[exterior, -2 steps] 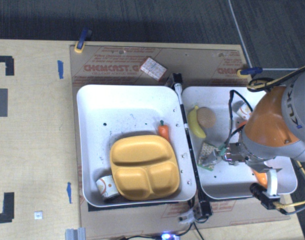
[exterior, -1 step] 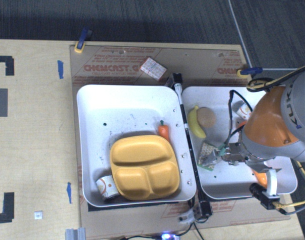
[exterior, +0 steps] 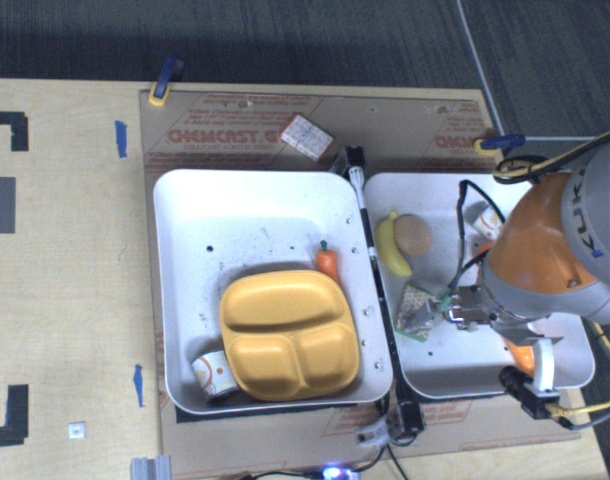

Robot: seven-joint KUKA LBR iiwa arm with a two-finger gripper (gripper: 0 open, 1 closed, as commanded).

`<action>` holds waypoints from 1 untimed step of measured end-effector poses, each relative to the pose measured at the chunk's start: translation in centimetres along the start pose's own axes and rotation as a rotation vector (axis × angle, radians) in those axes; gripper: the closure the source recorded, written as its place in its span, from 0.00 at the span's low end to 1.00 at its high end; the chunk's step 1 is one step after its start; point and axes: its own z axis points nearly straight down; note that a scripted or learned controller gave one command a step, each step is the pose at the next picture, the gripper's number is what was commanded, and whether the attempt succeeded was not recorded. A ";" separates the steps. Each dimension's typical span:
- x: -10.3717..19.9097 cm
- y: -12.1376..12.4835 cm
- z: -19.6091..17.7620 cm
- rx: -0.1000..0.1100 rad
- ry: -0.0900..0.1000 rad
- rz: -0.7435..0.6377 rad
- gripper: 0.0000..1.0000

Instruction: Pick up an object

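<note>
Two bins sat side by side on the bench [exterior: 65, 268]. In the left bin [exterior: 185, 208] a divided tray [exterior: 288, 333] lay toward the front, a carrot [exterior: 328, 262] just behind it and a small cup [exterior: 214, 372] at its left front corner. In the right bin [exterior: 435, 193] a banana [exterior: 390, 246] lay touching a round object [exterior: 414, 235] on its right, with a crumpled packet [exterior: 416, 313] in front of them.

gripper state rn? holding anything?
Gripper: cannot be told. It sits low in the right bin, beside a crumpled packet; nothing visibly held.
</note>
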 end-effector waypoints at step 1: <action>0.0 0.0 0.0 0.000 0.001 -0.001 0.00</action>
